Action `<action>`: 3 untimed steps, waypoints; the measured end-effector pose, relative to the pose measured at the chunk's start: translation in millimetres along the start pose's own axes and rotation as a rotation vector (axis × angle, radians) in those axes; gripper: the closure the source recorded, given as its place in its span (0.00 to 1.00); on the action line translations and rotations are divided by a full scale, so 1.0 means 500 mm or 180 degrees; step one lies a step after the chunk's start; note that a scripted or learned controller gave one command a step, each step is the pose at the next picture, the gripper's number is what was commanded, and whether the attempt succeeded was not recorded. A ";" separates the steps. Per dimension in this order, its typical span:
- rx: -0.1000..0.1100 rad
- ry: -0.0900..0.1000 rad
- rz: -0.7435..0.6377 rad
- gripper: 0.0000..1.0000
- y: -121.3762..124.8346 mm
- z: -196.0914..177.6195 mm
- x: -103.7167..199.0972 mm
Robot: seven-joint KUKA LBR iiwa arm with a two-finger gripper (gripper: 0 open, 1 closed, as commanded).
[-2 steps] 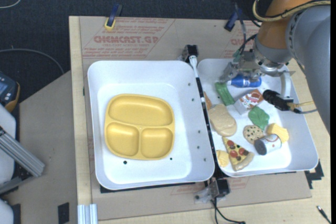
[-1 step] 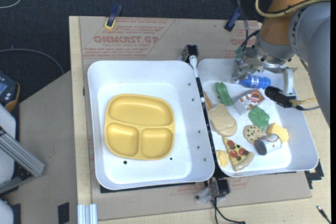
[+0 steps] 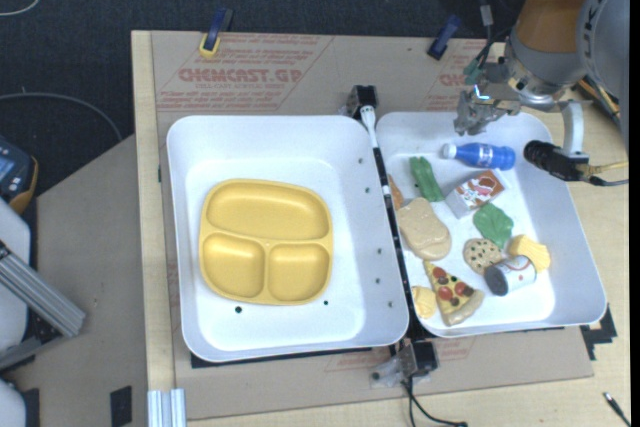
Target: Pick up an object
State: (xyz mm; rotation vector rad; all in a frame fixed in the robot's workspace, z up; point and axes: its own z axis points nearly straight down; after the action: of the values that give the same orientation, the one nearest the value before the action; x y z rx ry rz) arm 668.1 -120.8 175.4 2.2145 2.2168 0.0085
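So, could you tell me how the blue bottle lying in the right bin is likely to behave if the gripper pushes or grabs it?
The blue bottle lies on its side, so a nudge would probably roll it. Its rounded body may slip between fingers. It looks like a small toy, likely light.

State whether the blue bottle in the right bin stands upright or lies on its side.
On its side: the blue bottle lies flat on the right bin floor, white cap pointing left.

Right bin (image 3: 570, 245) crowded with toy food: blue bottle (image 3: 481, 155) on its side near far wall, green pepper (image 3: 425, 178), beige bread slice (image 3: 424, 228), pizza wedge (image 3: 453, 292), cookie (image 3: 482, 254), green leaf (image 3: 493, 220), possibly cheese (image 3: 530, 252).
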 end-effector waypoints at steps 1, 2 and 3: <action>0.0000 -0.0002 -0.0002 1.00 0.005 -0.109 -0.001; 0.0041 0.0013 -0.0007 1.00 -0.086 -0.106 0.079; 0.0041 0.0016 -0.0012 1.00 -0.159 -0.122 0.172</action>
State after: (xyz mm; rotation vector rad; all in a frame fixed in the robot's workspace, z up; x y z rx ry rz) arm 587.8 -35.0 235.4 2.2193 2.2300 -0.0005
